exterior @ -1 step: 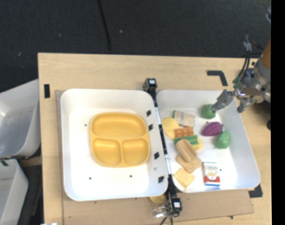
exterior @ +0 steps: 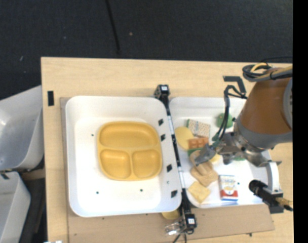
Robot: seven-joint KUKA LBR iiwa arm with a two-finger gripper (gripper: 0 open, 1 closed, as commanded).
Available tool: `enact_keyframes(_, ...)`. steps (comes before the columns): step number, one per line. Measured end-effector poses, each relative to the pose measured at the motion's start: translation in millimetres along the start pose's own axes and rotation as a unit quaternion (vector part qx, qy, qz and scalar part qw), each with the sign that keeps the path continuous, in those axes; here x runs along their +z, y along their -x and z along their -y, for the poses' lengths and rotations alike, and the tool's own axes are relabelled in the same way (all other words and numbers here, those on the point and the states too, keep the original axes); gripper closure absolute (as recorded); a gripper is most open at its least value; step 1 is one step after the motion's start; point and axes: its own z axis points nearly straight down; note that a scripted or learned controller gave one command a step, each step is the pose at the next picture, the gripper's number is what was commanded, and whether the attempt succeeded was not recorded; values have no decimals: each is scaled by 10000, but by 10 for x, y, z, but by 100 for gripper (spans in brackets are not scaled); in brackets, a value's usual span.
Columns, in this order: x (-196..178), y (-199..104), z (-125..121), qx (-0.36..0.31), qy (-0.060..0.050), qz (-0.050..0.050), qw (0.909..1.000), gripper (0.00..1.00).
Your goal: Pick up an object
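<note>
At the front edge of the worktop (exterior: 93, 227), two shallow white bins sit side by side, joined by a black-clipped divider. In the right bin (exterior: 245, 202), nearest the front rim, lie a pale yellow wedge-shaped block (exterior: 199, 191) and, to its right, a small white carton with red and blue print (exterior: 228, 188). Just behind the wedge is a tan bread-like piece (exterior: 204, 173), touching or nearly touching it. Above that, the gripper (exterior: 203, 155) sits low over the clutter at the bin's middle, its grey fingers pointing toward the divider; whether they are spread or closed cannot be told, and no object is visibly held between them. An orange item (exterior: 196, 143) lies just behind the gripper, a pale yellow round piece (exterior: 183, 135) beside it against the divider, and a speckled white packet (exterior: 198, 127) farther back. A green object (exterior: 224, 119) is partly hidden by the arm (exterior: 263, 115) near the bin's rear right. The left bin (exterior: 78, 186) holds a yellow three-compartment tray (exterior: 128, 150) at its centre.
</note>
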Motion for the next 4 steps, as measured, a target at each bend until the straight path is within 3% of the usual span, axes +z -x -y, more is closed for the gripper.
enact_keyframes(1, 1051, 212, -43, 39, 41, 30, 10000, 0)
enact_keyframes(2, 891, 209, -61, 83, 79, 27, 9999, 100)
enact_keyframes(3, 67, -976, -75, -47, 109, -1, 9999, 100)
enact_keyframes(4, -424, -1713, -57, -23, 93, 10, 10000, 100)
